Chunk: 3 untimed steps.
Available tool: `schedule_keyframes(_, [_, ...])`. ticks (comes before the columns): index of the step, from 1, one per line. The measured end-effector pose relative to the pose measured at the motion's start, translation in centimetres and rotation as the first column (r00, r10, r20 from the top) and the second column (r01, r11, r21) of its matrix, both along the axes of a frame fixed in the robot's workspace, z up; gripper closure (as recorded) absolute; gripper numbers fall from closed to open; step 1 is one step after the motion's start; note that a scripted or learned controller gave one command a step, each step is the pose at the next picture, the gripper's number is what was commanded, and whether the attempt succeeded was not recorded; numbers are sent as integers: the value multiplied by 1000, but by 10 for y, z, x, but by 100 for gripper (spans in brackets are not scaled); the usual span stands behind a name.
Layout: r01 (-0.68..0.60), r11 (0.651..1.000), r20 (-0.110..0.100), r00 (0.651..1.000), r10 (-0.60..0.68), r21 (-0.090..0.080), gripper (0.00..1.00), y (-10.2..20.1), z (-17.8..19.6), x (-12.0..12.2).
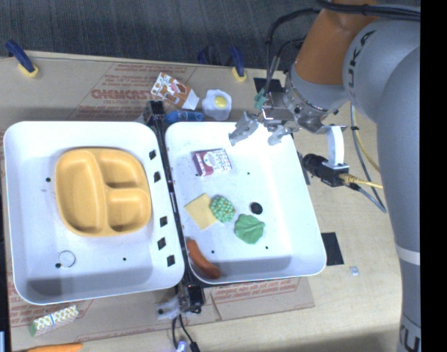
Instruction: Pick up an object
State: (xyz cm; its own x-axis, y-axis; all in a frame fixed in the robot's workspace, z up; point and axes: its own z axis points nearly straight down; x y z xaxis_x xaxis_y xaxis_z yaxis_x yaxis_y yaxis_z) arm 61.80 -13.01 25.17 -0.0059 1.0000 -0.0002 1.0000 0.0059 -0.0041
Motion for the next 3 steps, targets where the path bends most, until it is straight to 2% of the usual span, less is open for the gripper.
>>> schedule_keyframes(1, [-167, 986, 11, 986, 167, -1, 0, 17, -155, 42])
schedule_keyframes(2, [-170, 985, 11, 985, 170, -2, 100, 17, -144, 43])
schedule_keyframes(3, [-170, 985, 11, 985, 170, -2, 0, 17, -144, 42])
